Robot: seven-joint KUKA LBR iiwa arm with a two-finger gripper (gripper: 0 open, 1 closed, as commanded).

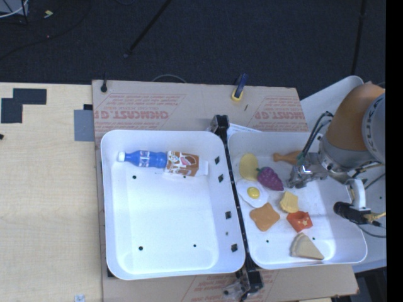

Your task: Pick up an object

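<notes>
Down at the lower right of the frame, closest to where I stand looking in, a pale wedge of toy cheese [306,248] lies in the right bin [352,251], with a red block [300,221] and a brown toast slice [264,216] just above it. Further up sit a small yellow chunk [289,202], a fried egg [253,194], a purple grape bunch [270,178], a yellow lemon-like piece [249,166] and an orange drumstick-shaped piece [288,157]. The gripper [301,176] hangs right of the grapes and just above the yellow chunk; I cannot tell whether it is open or closed, and nothing shows held in it. The yellow chunk looks the likeliest target: it is stubby, its long axis running roughly upper left to lower right, with no clear pointing end. The risk, as I judge it, is crowding: the grapes, the chunk and the red block sit near each other, so a descent slightly off could nudge a neighbour or pinch two at once. In the left bin [119,244] a blue bottle [145,159] lies on its side against a small carton [183,163] at the upper left.
</notes>
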